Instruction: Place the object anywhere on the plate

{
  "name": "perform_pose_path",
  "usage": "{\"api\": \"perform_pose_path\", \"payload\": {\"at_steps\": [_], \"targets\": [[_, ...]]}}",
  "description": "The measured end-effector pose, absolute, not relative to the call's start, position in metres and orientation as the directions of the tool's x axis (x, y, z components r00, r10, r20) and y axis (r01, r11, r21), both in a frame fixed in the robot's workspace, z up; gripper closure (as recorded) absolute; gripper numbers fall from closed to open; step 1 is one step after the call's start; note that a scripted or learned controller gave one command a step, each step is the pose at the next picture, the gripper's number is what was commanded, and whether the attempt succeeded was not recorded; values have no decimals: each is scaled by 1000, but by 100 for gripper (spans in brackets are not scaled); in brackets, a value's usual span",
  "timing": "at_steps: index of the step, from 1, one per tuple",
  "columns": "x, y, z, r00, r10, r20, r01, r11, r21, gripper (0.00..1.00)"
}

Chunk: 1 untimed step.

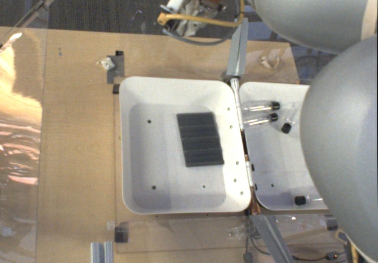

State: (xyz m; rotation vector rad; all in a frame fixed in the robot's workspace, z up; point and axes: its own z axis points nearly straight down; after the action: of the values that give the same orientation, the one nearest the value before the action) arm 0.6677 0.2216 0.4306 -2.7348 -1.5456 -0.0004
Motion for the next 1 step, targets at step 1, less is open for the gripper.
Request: {"api": "perform_pose_path", "payload": {"at_steps": [1], "targets": [[668,233,435,790,613,1,613,-790,-1,100]]}}
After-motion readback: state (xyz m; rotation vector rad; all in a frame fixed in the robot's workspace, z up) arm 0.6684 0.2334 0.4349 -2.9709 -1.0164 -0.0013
